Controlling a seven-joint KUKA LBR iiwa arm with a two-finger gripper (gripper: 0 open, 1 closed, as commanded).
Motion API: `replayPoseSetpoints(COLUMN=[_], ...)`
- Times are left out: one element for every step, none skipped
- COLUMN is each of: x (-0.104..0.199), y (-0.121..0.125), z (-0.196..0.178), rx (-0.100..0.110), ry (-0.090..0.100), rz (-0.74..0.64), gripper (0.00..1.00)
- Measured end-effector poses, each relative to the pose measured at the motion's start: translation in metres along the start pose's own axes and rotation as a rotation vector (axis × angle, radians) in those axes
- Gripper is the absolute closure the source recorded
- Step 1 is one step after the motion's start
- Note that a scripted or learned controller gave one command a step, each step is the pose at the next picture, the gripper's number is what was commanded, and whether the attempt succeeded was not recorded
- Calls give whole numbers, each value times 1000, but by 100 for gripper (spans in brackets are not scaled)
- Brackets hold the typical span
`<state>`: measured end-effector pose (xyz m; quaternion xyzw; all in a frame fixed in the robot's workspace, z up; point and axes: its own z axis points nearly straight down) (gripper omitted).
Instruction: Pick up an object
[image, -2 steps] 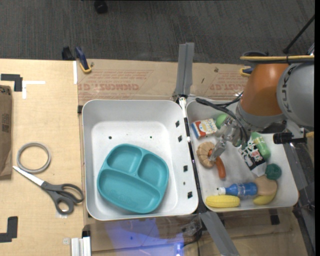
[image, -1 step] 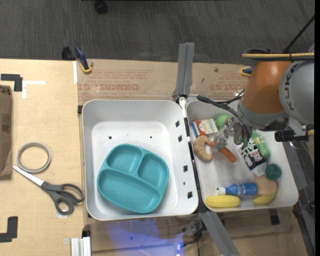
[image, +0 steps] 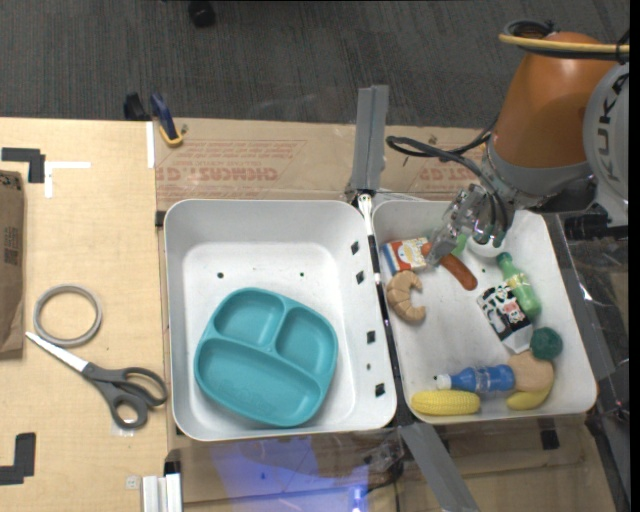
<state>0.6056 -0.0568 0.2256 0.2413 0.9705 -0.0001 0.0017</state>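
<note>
Gripper (image: 447, 243) upper right, finger state unclear, tip at one carton (image: 407, 254). Right bin (image: 572, 392): one croissant (image: 407, 297), one corn (image: 446, 403), one bottle (image: 483, 380). Left bin (image: 180, 300): one teal plate (image: 266, 356).

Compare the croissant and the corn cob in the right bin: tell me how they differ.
The croissant is tan and curved; the corn cob is yellow and straight. The croissant lies by the right bin's left wall, near its middle; the corn cob lies along the bin's near edge, touching a blue bottle. Both are toy foods lying flat.
</note>
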Motion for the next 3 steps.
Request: replayPoseSetpoints(x=[36,35,92], y=[66,66,45], z=[-25,-34,-14], rx=[0,1,2], ry=[1,-2,3], rz=[127,126,184], gripper=[100,100,100])
